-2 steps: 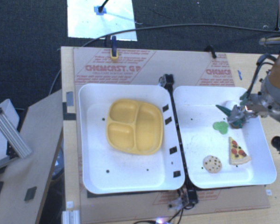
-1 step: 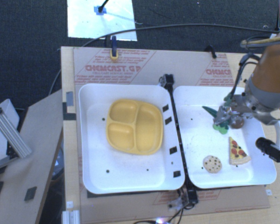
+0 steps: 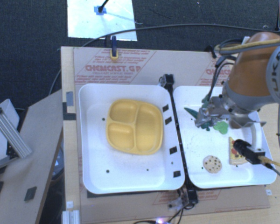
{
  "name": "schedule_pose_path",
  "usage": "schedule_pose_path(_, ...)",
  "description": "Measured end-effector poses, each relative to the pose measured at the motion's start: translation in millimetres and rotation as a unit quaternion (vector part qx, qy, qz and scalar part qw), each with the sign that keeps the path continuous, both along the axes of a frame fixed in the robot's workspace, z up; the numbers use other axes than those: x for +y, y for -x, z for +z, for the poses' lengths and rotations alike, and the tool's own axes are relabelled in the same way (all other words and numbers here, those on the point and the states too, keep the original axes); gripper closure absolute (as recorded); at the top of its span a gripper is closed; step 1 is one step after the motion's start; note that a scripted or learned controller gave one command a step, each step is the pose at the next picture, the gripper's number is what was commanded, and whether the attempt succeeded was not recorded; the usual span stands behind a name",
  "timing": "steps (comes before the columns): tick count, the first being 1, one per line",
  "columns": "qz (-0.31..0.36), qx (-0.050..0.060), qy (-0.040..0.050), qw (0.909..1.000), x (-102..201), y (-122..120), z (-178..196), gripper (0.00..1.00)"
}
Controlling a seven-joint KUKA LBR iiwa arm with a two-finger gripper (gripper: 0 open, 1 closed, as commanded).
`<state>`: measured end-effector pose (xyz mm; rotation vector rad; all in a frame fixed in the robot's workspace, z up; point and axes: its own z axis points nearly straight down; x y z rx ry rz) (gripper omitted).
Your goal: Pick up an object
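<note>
Grey and orange arm over the right-hand white bin (image 3: 196,171)

The arm's bulk hides part of that bin; the yellow divided plastic plate (image 3: 134,126) lies in the left-hand white bin (image 3: 91,171); the gripper (image 3: 204,119) sits low among dark green pieces (image 3: 194,112), its grip impossible to make out; beside it a blurred green lump (image 3: 221,126); nearer, a round speckled cookie (image 3: 212,164).

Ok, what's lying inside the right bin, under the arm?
In the right bin lie a cookie, a pizza slice and green pieces near the gripper. The arm covers the bin's far right part.
</note>
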<state>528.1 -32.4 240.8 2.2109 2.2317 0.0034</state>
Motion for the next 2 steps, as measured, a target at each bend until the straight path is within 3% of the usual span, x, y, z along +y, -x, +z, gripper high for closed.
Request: schedule_pose_path(2,0.000,0.001,0.0001,1.0000,100.6,-0.6,-6.8,1.00)
